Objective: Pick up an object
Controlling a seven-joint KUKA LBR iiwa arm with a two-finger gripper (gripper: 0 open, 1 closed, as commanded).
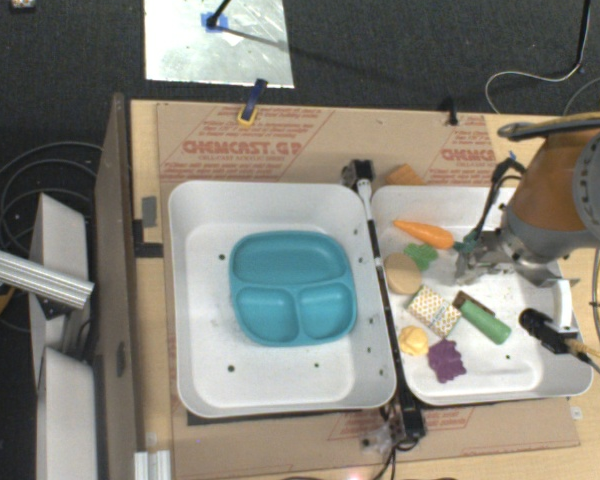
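The right bin (550,378) holds several small things. An orange carrot (425,233) lies at its back left, with a small green piece (420,255) just below it. A tan round piece (402,273) rests by the left wall. A checkered block (434,311), a green cylinder (484,321), a yellow piece (413,341) and a purple grape bunch (446,360) lie toward the front. My gripper (466,265) hangs low over the bin's middle, right of the carrot and just above the green cylinder's dark end.
The left bin (205,368) holds a teal divided plate (292,286). An orange wedge (405,175) lies on the cardboard behind the right bin. The arm (565,203) covers the right bin's back right corner.
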